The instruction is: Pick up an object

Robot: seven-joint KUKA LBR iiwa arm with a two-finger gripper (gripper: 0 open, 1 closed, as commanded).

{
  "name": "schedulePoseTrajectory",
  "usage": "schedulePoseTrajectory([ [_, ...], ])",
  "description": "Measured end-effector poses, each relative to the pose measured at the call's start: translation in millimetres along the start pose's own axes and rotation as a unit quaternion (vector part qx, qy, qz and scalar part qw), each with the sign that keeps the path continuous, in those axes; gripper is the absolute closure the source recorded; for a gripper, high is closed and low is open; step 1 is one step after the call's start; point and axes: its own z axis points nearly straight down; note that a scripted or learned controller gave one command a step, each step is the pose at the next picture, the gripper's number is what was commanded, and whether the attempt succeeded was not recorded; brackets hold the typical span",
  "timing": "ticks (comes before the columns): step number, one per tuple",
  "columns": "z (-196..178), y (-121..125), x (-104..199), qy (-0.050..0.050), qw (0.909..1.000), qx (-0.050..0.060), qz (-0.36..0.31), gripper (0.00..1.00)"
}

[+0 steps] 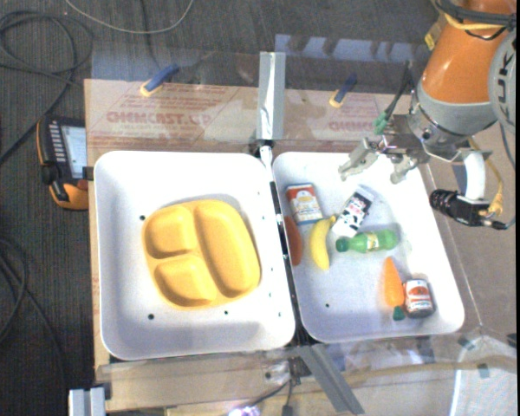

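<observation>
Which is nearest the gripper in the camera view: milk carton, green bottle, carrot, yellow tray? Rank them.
From the gripper, above the right bin's far end:
1. Milk carton, just below it.
2. Green bottle, mid-bin.
3. Carrot, toward the near right corner.
4. Yellow tray, over in the left bin.

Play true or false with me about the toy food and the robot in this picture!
1. The yellow tray lies in the left bin. True.
2. The banana lies in the left bin. False: it lies in the right bin.
3. The end effector holds the carrot. False: it is open above the bin, holding nothing.
4. The green bottle lies on its side. True.
</observation>
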Motion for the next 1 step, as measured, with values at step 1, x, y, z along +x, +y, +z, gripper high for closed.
schedulePoseTrajectory([
  [1, 74.7, -3.6, -58.2, 0.000, 1.0000, 0.000, -0.008, 0.00],
])
